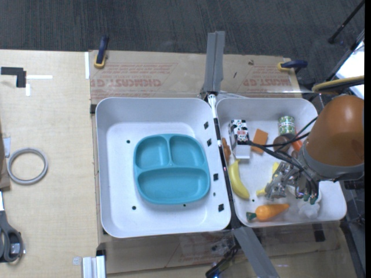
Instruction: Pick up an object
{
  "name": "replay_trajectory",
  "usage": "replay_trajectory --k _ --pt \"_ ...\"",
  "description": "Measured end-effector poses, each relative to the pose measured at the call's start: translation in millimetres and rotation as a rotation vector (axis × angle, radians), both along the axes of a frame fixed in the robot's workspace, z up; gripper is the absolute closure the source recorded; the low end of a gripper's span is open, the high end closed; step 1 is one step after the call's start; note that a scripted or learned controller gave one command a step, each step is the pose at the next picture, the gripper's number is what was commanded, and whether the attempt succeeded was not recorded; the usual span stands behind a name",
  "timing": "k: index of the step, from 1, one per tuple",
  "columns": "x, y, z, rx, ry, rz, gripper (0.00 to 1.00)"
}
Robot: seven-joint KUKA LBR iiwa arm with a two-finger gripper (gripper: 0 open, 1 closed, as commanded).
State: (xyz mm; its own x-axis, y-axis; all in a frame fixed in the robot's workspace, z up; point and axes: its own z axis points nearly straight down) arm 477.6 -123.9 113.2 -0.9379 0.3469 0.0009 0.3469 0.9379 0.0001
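Observation:
My gripper hangs low in the right bin, below the arm's orange band. Its metal fingers point down-left just above a carrot by the bin's front wall. To their left lies a yellow banana. A small yellow piece sits right by the fingers. Farther back are an orange block, a black-and-white toy and a green can. I see nothing clearly held between the fingers.
The left bin holds a blue divided plate. A roll of tape and scissors lie on the wooden bench at far left. Clamps and cardboard line the back edge.

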Motion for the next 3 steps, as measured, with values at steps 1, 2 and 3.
replay_trajectory --k 1,2,3 --pt "15 -36 -4 0.018 -0.004 0.040 1.00" --pt "55 -69 -20 0.001 -0.006 -0.237 1.00" --pt "55 -70 -20 0.000 -0.008 -0.237 0.00"
